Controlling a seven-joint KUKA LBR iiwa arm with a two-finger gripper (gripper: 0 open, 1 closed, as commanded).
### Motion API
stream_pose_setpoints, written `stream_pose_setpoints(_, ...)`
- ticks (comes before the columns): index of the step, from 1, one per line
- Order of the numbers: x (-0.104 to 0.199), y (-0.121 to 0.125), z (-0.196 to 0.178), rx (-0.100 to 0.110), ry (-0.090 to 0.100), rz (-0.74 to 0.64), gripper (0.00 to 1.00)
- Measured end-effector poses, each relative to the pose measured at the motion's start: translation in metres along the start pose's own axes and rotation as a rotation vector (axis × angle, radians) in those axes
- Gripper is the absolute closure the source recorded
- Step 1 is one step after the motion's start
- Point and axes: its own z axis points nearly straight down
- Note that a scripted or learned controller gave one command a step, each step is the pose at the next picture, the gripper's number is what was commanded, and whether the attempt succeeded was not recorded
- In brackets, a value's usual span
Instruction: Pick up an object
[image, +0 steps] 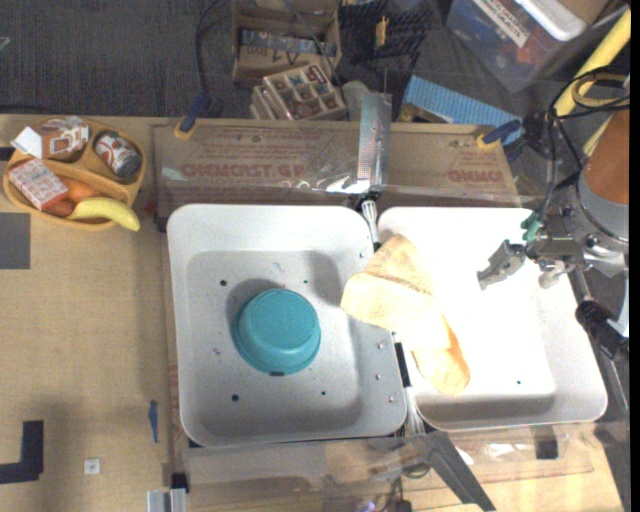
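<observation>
Camera view places the gripper (497, 268) above the right bin (575, 400), near that bin's upper right part, with its fingers seen as a small grey shape over bare white floor; whether they are parted or closed cannot be told, and nothing is seen between them. Two candidates for picking are offered: a teal bowl (278, 330) lying upturned in the middle of the left bin (190, 250), and a tan, floppy, cloth-like piece (410, 310) draped across the divide between the bins, its lower end resting in the right bin. The approach stage is judged to be in hand, with no grasp yet made. A shift toward the tan piece, which is nearer, and a descent onto it would be called for; its limp form may be pinched poorly. The bins are set on a pale wooden bench (80, 350), with a cardboard sheet (260, 160) behind them, a yellow dish of toy food (60, 185) at the far left, and cluttered boxes and cables beyond.
</observation>
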Motion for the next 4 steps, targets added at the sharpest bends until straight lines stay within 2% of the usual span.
stream_pose_setpoints(1,0.051,0.018,0.092,0.0,0.0,-0.025,0.0)
stream_pose_setpoints(2,0.004,0.008,0.185,-0.015,0.001,0.029,0.0)
stream_pose_setpoints(3,0.009,0.041,0.184,-0.017,-0.004,-0.099,0.0)
stream_pose_setpoints(4,0.01,0.043,0.173,-0.024,-0.001,-0.099,1.0)
